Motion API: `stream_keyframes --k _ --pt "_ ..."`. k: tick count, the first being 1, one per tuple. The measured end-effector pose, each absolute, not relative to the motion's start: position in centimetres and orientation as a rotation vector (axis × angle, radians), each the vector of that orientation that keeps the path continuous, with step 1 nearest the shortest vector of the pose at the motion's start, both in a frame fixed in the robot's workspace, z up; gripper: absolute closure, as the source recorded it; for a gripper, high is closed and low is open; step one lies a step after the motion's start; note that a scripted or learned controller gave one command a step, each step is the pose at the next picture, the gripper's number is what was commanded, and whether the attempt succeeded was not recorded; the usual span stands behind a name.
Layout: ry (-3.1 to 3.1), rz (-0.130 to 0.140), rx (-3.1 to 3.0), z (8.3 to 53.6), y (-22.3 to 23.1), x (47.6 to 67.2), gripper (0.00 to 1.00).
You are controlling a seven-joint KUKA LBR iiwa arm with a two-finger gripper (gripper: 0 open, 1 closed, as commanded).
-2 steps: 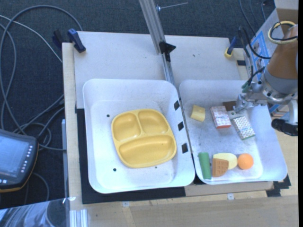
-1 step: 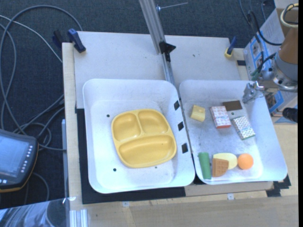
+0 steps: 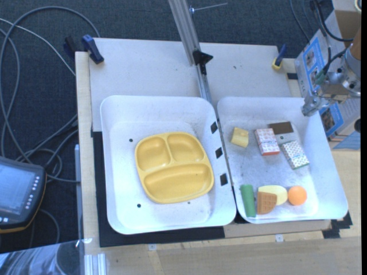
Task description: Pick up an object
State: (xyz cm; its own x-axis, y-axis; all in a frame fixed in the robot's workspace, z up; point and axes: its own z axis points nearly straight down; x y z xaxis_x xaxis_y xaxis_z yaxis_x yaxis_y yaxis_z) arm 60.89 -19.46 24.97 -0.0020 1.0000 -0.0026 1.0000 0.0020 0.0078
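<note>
Seven small things lie in the right bin [image 3: 321, 148], nearest the green stick [image 3: 247, 200], wafer [image 3: 266, 201] and orange ball [image 3: 297, 195], farther the yellow cube [image 3: 239, 137] and two boxes [image 3: 266, 141]. Nothing is picked yet, so the whole task remains. My gripper [image 3: 310, 106] hangs over the far right rim, apart from them; how it stands I cannot tell.

Yellow tray [image 3: 174, 168] glossy plastic; white bins [image 3: 114, 153] matt, scuffed; pole [image 3: 182, 16] brushed metal.
</note>
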Motion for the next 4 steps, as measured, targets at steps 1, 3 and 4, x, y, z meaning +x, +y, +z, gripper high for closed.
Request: stream_keyframes --k 1,3,4 --pt "2.230 0.004 2.214 25.9 -14.0 60.7 1.00" --pt "2.232 0.000 2.217 25.0 -2.9 61.3 1.00" --pt "2.232 -0.001 2.217 23.6 2.7 60.8 1.00"
